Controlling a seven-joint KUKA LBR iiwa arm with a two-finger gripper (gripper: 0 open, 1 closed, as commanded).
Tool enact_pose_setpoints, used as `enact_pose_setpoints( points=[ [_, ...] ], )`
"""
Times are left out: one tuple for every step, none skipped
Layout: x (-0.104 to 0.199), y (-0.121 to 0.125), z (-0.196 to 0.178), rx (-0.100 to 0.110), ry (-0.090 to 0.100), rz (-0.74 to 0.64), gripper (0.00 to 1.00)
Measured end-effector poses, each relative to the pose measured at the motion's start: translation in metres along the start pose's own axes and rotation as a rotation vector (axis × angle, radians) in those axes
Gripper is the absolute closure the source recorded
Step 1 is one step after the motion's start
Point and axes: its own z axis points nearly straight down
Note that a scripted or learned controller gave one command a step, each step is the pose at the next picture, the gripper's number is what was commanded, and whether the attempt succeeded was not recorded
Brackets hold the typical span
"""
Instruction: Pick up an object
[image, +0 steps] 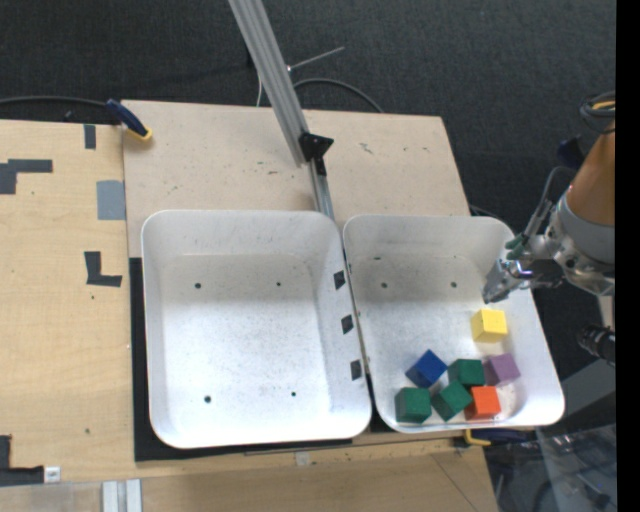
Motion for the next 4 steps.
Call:
enact_pose_setpoints(
  points=[
    [0.055,0.016,0.016,0.005,0.003,-0.004,1.0],
    [0.112,0.024,0.026,0.006,0.003,-0.005,1.0],
    [0.166,0.032,0.025,0.005,0.003,-0.006,1.0],
    [0.207,0.054,0.034,0.004,0.002,-0.004,1.0]
  ],
)
